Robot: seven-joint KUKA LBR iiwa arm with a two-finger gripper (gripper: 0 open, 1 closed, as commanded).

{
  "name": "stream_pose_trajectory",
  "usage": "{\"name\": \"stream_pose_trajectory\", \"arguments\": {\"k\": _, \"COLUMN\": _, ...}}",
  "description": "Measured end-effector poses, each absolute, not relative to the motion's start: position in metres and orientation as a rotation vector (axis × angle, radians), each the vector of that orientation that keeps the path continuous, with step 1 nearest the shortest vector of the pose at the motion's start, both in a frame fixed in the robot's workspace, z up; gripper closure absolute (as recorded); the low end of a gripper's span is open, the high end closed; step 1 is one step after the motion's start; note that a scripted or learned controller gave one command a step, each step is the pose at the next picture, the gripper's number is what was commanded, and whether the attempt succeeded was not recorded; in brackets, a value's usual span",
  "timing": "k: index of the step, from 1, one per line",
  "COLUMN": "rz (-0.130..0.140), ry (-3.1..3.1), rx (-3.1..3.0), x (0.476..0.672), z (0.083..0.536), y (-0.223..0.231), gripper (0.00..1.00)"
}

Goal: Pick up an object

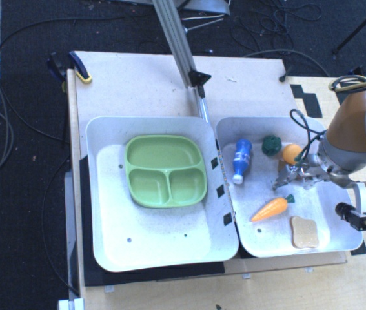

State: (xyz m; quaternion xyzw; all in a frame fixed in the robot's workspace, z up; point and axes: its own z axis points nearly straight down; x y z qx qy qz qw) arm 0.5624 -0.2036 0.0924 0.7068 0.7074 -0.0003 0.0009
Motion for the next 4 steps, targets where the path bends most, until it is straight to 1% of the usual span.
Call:
{"name": "stream_pose_trajectory", "arguments": {"k": 1, "rz": 0.001, "ry": 2.218, "rx": 2.215, "x": 0.564, "z": 0.104, "y": -0.205, "gripper": 1.00}}
{"name": "stream_pose_trajectory", "arguments": {"k": 2, "rz": 0.003, "ry": 2.222, "rx": 2.215, "x": 0.573, "z": 0.151, "y": -0.201, "gripper": 1.00}}
{"name": "stream_pose_trajectory", "arguments": {"k": 4, "rz": 0.003, "ry": 2.221, "rx": 2.216, "x": 0.573, "z": 0.236, "y": -0.202, "gripper": 1.00}}
